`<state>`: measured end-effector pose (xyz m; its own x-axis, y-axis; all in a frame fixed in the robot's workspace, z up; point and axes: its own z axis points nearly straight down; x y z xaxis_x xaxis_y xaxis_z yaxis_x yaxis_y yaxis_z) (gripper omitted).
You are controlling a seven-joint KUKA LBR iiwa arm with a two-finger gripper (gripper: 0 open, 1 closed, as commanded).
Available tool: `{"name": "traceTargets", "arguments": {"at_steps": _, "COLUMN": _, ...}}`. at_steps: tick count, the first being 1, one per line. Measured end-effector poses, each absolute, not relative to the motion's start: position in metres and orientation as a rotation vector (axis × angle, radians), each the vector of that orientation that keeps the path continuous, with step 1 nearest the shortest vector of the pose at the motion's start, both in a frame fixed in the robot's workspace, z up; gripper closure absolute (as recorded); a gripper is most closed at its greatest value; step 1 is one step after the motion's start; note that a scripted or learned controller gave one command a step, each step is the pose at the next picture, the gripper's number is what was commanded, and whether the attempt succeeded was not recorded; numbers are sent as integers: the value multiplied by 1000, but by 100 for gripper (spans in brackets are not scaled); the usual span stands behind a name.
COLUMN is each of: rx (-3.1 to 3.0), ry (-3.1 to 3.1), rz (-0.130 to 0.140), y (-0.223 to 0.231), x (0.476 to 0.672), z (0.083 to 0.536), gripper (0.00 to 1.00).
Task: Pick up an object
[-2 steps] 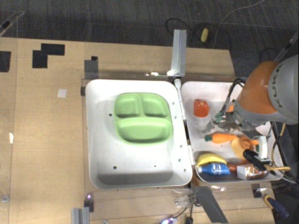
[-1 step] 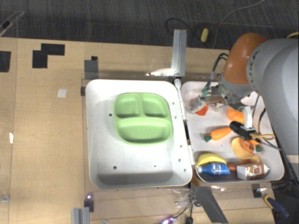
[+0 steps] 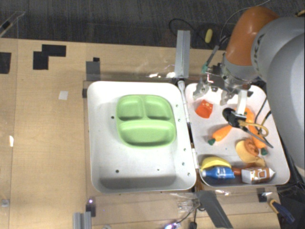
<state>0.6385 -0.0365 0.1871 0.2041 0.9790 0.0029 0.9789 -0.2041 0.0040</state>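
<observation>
My gripper (image 3: 213, 92) hangs over the far end of the right bin (image 3: 281, 163), its two pale fingers spread apart and open with nothing between them. Just in front of its left finger lies a small red-orange piece (image 3: 205, 109). Further forward in the same bin are a toy carrot (image 3: 220, 133), a black scoop (image 3: 231, 114), orange-handled scissors (image 3: 256, 129), a tan round item (image 3: 247, 149), a yellow banana (image 3: 215, 163), a blue bottle (image 3: 220, 173) and a white and brown bottle (image 3: 258, 175).
The left bin (image 3: 102, 175) holds a green divided plate (image 3: 145, 119). A grey post (image 3: 182, 56) stands at the far end between the bins. The bulky arm (image 3: 281, 56) covers the right bin's far right corner.
</observation>
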Motion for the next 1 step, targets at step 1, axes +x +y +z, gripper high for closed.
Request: {"name": "traceTargets", "arguments": {"at_steps": 1, "rx": 2385, "ry": 2044, "rz": 7, "y": -89, "x": 604, "z": 95, "gripper": 0}}
